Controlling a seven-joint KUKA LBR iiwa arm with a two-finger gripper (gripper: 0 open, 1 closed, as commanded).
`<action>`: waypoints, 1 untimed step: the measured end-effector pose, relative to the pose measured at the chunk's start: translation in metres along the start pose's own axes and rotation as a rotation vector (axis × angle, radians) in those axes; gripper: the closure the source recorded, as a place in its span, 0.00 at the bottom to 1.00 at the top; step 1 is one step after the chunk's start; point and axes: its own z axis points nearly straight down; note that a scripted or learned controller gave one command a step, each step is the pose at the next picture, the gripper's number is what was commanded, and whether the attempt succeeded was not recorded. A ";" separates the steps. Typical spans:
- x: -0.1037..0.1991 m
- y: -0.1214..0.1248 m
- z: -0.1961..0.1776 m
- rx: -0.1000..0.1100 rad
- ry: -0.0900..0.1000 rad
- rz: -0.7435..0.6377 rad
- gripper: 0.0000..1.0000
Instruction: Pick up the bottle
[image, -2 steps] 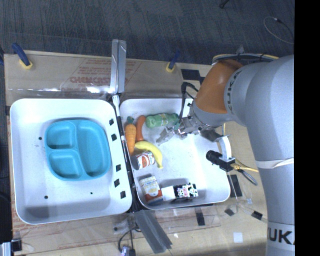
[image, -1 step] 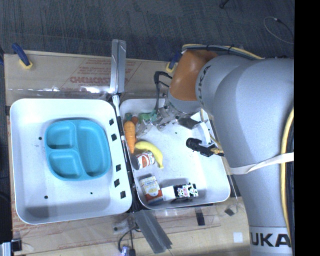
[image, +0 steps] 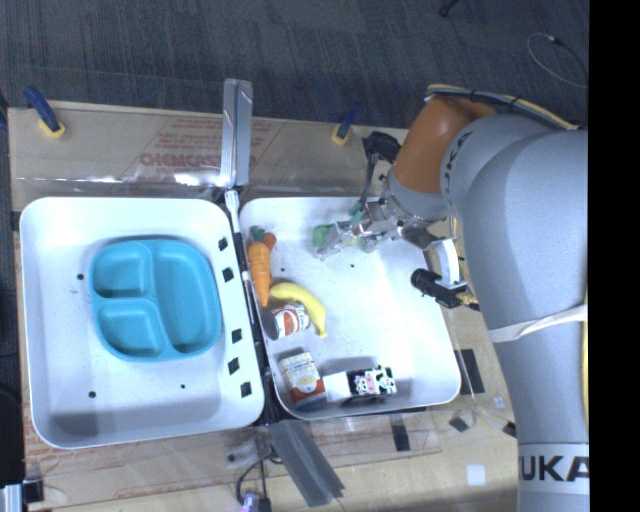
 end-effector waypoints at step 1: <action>0.003 0.000 0.001 0.001 0.000 0.123 0.00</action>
